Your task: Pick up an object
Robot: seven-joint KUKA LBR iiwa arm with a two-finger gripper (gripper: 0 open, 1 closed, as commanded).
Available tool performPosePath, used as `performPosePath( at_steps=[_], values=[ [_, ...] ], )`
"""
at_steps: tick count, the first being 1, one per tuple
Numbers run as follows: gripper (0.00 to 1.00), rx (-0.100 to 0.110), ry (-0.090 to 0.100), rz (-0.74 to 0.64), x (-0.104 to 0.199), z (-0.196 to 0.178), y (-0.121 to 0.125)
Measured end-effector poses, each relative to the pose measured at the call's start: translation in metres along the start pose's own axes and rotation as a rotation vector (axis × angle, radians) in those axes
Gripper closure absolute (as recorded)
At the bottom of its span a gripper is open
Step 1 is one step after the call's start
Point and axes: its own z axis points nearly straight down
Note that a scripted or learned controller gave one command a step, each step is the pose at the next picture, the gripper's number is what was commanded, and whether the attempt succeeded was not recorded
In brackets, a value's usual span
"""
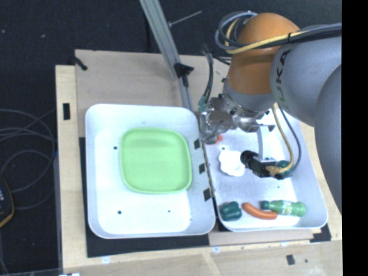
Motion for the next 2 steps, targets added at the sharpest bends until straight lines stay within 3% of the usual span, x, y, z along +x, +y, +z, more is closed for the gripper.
performPosePath(
  at_steps=[1,2],
  values=[
    [1.00,0.000,0.000,0.000,0.0558,-0.0017,0.0082],
    [0.00,0.000,-0.001,0.003,0.0531,-0.0019,0.0084]
  ],
)
